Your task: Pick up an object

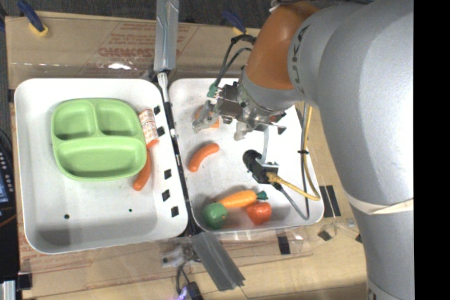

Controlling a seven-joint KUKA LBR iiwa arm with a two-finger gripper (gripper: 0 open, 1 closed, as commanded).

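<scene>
The gripper [211, 116] hangs low over the right bin [184, 98]; how far its fingers are apart I cannot tell. In the left bin [28, 151] lie a green tray [97, 137], a small packet [148, 125] and a sausage [143, 173]. The right bin has another sausage [202, 155] just below the gripper (apart from it), then a green ball [215, 214], carrot [239, 199] and tomato [259, 212].
</scene>
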